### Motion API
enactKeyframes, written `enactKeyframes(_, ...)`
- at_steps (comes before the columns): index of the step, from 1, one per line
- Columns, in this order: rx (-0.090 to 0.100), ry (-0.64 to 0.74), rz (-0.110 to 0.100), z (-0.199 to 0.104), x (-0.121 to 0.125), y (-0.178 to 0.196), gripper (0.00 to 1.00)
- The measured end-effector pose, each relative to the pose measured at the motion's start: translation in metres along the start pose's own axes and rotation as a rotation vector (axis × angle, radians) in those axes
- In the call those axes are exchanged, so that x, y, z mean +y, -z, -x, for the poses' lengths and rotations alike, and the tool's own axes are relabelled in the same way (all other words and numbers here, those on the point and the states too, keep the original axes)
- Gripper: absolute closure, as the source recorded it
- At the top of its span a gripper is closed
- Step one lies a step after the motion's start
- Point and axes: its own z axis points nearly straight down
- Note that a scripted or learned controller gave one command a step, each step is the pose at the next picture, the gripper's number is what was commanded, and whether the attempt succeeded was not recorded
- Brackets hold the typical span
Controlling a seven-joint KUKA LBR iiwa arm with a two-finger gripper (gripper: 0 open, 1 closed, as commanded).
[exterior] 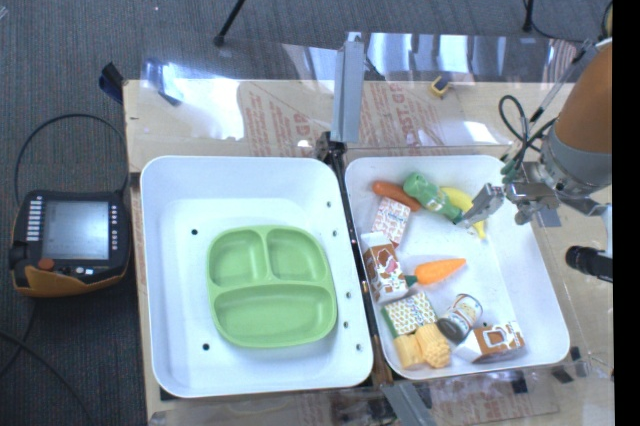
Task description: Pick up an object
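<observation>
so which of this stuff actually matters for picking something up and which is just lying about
Belongs to the job:
hand
right bin
carrot
green bottle
banana
can
corn

Just lying about:
left bin
green divided plate
pendant with a screen on the floor

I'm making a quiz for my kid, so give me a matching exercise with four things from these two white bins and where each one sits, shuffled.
Things:
1. green plastic divided plate
2. orange toy carrot
3. yellow toy corn cob
4. green plastic bottle

Places:
A. far end of the right bin
B. middle of the right bin
C. left bin
D. near edge of the right bin

Pairs: 1-C, 2-B, 3-D, 4-A
</observation>
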Motion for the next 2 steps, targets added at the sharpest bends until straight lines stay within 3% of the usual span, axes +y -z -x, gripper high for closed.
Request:
enactKeyframes(1, 0.0, 0.361, 0.0, -0.011, -0.034, -0.055, 0.0)
enactKeyframes(2, -0.001, 0.121, 0.001, -0.02, -0.002, -0.103, 0.0)
